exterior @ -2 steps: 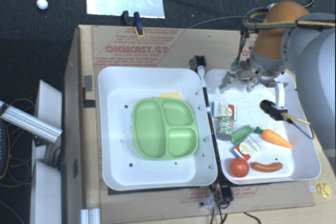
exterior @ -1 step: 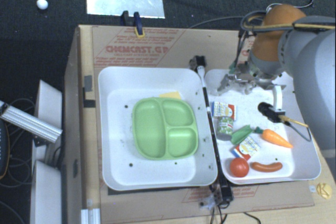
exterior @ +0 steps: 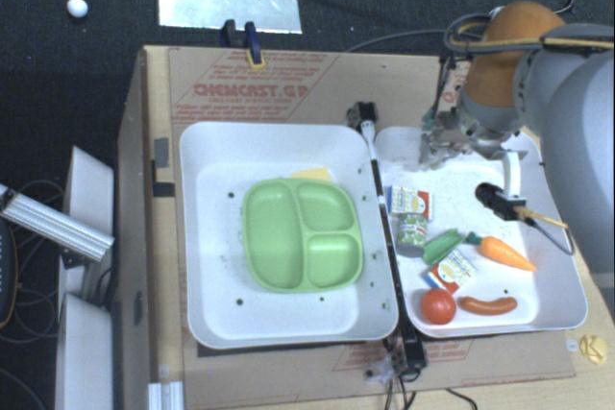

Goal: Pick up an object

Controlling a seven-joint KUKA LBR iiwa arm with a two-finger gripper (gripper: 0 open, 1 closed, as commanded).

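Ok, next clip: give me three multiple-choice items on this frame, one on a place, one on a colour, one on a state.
1. Where does the divided plate lie?
A. left bin
B. right bin
C. on the floor

2. What colour is the plate?
A. red
B. green
C. blue

3. Where is the gripper?
A. over the far end of the right bin
B. over the plate
C. touching the tomato

Answers: 1 A, it fills the left bin's middle. 2 B, it is pale green. 3 A, it hangs at the right bin's far end, apart from the toys.
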